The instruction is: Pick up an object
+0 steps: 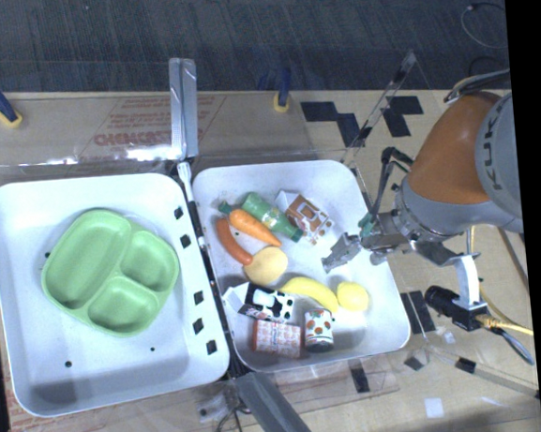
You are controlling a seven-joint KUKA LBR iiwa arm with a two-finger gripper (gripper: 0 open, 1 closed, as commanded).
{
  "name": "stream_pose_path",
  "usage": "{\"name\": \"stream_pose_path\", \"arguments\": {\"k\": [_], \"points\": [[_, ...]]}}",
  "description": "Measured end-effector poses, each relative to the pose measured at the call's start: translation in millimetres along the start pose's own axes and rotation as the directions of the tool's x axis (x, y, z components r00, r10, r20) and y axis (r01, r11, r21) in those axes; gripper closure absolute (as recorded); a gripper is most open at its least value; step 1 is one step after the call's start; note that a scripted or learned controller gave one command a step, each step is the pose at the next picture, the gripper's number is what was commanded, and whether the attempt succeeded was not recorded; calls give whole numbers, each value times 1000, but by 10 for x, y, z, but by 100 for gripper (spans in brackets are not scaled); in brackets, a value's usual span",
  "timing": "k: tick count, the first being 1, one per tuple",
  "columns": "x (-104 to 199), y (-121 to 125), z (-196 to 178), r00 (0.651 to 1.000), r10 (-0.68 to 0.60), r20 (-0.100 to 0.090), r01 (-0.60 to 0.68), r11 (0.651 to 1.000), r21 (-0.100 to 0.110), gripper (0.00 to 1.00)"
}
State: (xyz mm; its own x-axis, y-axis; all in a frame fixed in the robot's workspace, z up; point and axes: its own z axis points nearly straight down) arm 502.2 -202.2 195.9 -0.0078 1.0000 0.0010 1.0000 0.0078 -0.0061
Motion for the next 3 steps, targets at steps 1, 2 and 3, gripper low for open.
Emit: {"name": "stream_pose_path", "arguments": {"k": [1,2,3], "points": [[139,201,1070,975,-223,2,223,975,-3,0],[128,204,1003,974,-227,4,227,974,0,100],[1325,-67,-405,877,-480,3,480,877,-2,100]]}}
